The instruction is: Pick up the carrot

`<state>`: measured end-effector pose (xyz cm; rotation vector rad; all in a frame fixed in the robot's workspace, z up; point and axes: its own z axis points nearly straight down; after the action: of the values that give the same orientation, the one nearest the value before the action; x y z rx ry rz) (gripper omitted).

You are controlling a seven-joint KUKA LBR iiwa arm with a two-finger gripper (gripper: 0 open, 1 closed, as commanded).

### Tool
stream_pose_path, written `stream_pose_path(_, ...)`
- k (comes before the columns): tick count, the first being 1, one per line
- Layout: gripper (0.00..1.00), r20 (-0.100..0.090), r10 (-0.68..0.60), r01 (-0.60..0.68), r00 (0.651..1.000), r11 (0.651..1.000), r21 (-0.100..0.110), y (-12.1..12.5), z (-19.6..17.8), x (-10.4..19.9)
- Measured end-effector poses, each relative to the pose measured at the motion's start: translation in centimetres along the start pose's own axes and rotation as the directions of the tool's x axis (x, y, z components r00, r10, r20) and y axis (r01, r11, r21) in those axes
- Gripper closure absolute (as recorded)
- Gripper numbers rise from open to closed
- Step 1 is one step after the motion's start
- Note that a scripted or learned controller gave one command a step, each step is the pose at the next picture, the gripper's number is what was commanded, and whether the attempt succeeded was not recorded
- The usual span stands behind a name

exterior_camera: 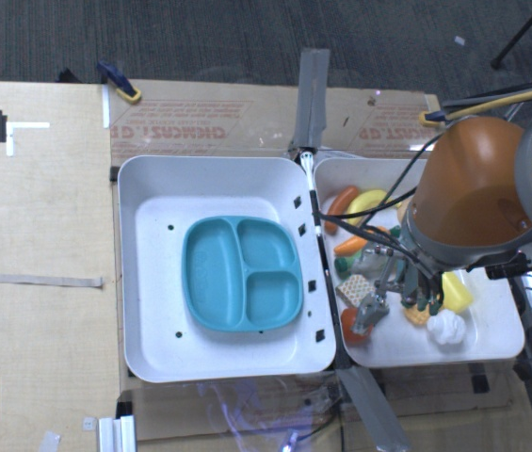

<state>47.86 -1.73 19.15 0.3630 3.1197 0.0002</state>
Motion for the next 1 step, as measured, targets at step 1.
stream_pose_path(1, 0.0, 0.004, 0.018, -0.018, 1.0, 1.0, 0.0, 0.6, -0.07, -6.22)
